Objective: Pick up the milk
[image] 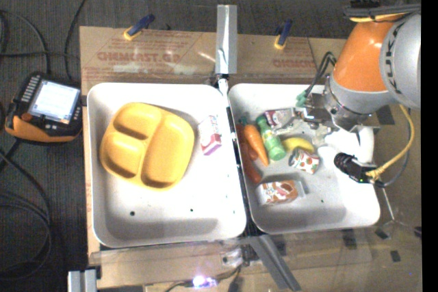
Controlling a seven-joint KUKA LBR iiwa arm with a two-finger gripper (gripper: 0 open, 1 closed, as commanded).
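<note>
The milk [211, 135] is a small white and pink carton lying in the left bin [137, 222], close to its right wall and just right of the yellow plate. My gripper [308, 118] hangs over the upper part of the right bin [342, 215], above a dark red packet [276, 117] and a banana [298, 144]. It is well to the right of the milk, with the wall between the bins lying between them. Nothing of the milk is hidden.
A yellow divided plate [147, 145] fills the left bin's middle. In the right bin lie a carrot [252, 140], a green bottle [272, 144], a white and red pouch [304, 161] and a brown packet [279, 192]. A teach pendant [46, 108] sits off the bench at left.
</note>
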